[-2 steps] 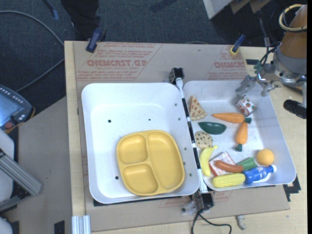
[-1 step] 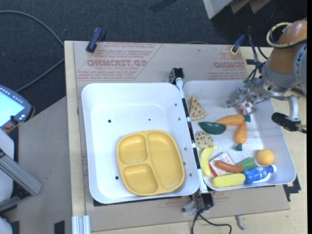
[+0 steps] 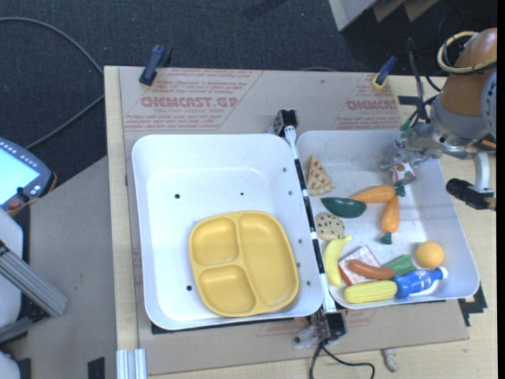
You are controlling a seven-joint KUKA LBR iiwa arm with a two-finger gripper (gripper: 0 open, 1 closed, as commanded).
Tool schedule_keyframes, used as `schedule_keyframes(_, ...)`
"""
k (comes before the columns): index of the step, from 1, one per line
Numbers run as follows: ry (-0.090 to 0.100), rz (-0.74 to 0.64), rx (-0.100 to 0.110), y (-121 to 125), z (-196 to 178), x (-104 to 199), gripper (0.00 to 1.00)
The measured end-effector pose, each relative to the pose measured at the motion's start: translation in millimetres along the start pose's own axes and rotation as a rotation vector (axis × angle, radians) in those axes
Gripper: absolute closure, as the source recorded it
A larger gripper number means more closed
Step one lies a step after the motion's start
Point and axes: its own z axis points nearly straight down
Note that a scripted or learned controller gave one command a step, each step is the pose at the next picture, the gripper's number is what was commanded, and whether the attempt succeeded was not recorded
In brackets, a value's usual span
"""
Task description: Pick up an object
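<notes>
My gripper (image 3: 400, 163) hangs over the far right part of the right bin (image 3: 467, 268), below the grey wrist with its orange band. A small red and white thing (image 3: 405, 172) sits right under it, touching or nearly so; I cannot tell if it is held. Just in front lie two orange carrots (image 3: 372, 193) (image 3: 390, 215). Further left are a pizza slice (image 3: 319, 175), a dark green piece (image 3: 343, 206) and a cookie (image 3: 329, 227). At the near end lie a banana (image 3: 334, 257), a sausage (image 3: 369, 270), corn (image 3: 369, 292), a blue bottle (image 3: 417, 281) and an orange (image 3: 429, 254).
The left bin (image 3: 144, 158) holds a yellow divided plate (image 3: 243, 262) in its near half. A black divider strip (image 3: 304, 192) runs between the bins. Clamps (image 3: 153, 63) (image 3: 384, 73) sit on the board's far edge.
</notes>
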Motion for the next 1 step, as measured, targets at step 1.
schedule_keyframes(1, 0.000, 0.000, -0.001, -0.7, -73.4, 80.0, 1.00)
